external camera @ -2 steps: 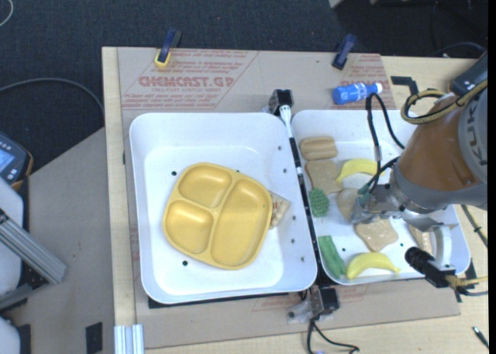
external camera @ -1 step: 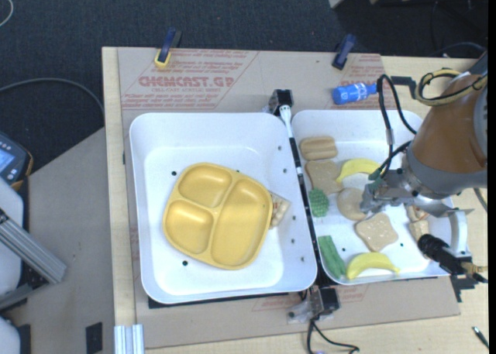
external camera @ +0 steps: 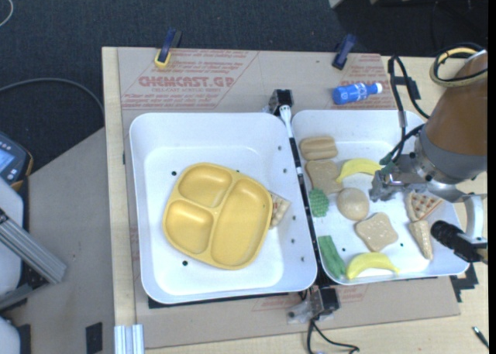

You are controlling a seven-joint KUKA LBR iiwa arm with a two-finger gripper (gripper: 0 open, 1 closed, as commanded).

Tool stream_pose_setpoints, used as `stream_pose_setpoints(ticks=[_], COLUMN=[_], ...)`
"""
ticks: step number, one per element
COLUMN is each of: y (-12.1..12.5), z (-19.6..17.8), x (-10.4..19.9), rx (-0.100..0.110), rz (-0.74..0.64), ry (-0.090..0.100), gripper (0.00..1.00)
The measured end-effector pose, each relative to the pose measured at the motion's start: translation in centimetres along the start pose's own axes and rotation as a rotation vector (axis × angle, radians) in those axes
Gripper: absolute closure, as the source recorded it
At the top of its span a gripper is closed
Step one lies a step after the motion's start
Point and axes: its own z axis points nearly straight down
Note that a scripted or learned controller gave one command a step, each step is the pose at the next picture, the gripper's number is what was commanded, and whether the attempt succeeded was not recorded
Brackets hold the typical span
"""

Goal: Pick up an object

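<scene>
Camera view: two bananas [external camera: 372,265], one yellow tray [external camera: 217,214]; pincer [external camera: 381,187] state unclear

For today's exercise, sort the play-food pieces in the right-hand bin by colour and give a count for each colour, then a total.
Yellow: 2, a banana and another banana
Green: 2, a leafy piece and a long pod
Tan or beige: 7, the bread, waffle and cone pieces
Total: 11

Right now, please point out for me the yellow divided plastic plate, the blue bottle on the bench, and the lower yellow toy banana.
yellow divided plastic plate [external camera: 217,215], camera view, middle ridge between compartments.
blue bottle [external camera: 354,93], camera view, middle of its body.
lower yellow toy banana [external camera: 370,265], camera view, middle of its curve.
</scene>
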Motion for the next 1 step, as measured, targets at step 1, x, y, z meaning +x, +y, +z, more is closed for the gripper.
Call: stream_pose_setpoints(ticks=[1], y=[0.13], z=[-4.36], x=[-0.02], rx=[-0.001], rz=[0.0], ry=[0.0], gripper=[1.0])
